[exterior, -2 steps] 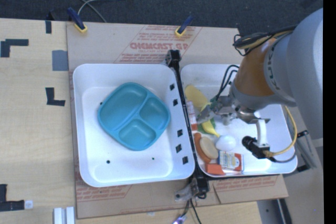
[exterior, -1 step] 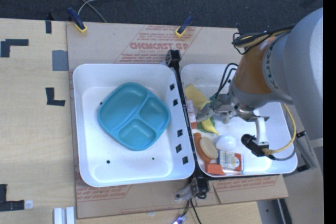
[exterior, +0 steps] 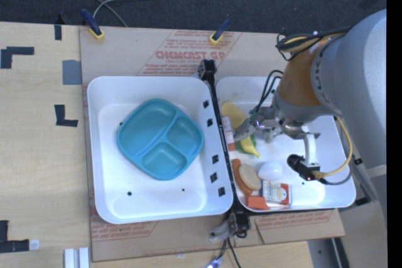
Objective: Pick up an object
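In the right bin (exterior: pixel 326 196) lie several small things along its left side: a yellow piece (exterior: pixel 232 113), a yellow-green fruit-like toy (exterior: pixel 250 146), a white egg-shaped item (exterior: pixel 271 170), a tan and orange bun-like toy (exterior: pixel 247 177) and a small red and white carton (exterior: pixel 274 193). My gripper (exterior: pixel 259 125) hangs low over the yellow-green toy, just right of the yellow piece. The wrist hides how it stands. Nothing can be seen held in it.
The left bin (exterior: pixel 107 198) holds a blue divided plate (exterior: pixel 161 138) near its middle. A black divider with clips (exterior: pixel 215 135) runs between the bins. The arm's grey body and orange band (exterior: pixel 301 81) cover the right bin's upper right. Cables cross the dark floor behind.
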`<state>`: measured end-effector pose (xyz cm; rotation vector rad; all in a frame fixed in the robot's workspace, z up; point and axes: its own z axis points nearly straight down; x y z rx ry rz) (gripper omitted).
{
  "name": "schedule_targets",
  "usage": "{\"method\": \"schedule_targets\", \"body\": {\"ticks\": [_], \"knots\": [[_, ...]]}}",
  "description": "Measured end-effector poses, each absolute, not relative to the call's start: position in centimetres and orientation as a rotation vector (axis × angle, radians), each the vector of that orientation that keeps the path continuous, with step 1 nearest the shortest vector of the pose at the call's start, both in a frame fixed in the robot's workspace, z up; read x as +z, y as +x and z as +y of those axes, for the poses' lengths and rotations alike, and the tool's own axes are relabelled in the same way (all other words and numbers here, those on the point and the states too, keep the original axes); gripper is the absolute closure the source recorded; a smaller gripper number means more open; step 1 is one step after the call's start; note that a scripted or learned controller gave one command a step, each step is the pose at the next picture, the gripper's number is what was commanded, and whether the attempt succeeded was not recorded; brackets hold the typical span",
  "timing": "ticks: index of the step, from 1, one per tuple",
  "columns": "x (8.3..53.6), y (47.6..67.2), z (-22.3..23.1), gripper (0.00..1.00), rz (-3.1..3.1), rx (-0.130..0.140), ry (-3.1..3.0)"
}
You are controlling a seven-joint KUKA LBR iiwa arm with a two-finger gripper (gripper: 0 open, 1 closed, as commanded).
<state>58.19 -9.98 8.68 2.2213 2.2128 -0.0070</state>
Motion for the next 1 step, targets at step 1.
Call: {"method": "schedule_targets", "body": {"ticks": [1], "knots": [[8.64,59.29,-10.24,0.00,2.219,-0.002,2.219]]}}
